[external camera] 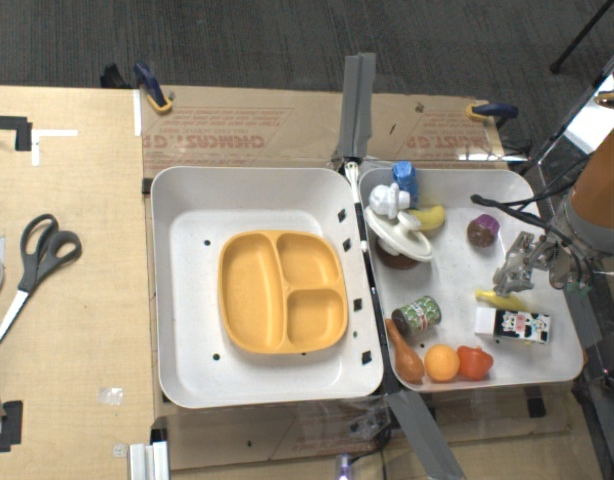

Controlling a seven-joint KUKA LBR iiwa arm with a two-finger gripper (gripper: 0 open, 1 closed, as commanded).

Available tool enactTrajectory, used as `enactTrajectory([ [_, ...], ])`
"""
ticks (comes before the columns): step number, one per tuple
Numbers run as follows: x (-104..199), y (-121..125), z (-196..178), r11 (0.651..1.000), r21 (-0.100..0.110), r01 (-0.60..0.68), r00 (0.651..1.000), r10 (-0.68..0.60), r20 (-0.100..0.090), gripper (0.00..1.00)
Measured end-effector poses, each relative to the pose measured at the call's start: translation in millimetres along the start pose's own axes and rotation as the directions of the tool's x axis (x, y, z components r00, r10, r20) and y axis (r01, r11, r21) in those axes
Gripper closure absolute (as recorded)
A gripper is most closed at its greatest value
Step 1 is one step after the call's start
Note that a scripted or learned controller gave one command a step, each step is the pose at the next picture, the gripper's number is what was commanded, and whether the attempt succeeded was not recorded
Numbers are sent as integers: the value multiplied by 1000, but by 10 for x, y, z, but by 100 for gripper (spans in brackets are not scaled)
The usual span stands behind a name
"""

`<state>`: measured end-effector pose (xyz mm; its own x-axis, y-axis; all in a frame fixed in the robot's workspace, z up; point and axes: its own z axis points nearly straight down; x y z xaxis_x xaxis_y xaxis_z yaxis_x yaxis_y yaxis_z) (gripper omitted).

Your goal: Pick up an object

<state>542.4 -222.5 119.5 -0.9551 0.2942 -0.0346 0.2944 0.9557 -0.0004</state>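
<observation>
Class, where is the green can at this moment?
The green can lies in the right bin, near its left wall, just above the carrot and the orange.

Tabletop, pale wood; scissors with black handles lying at its left side, blades toward the lower left; black corner marks and a strip of white tape near the upper left; sheet of brown cardboard with reversed red lettering under the far edge of the bins, pinned by a blue clamp with yellow at its left corner and another blue clamp at its right; grey upright bar between the bins at the far side; dark carpet floor beyond.
</observation>
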Motion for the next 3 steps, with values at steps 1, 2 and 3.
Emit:
enactTrajectory([
  [1,793,381,257,970,7,-243,969,243,-34,100],
  [2,1001,1030,249,865,17,-502,864,503,-31,100],
  [3,877,634,243,948,10,-318,947,318,-31,100],
])
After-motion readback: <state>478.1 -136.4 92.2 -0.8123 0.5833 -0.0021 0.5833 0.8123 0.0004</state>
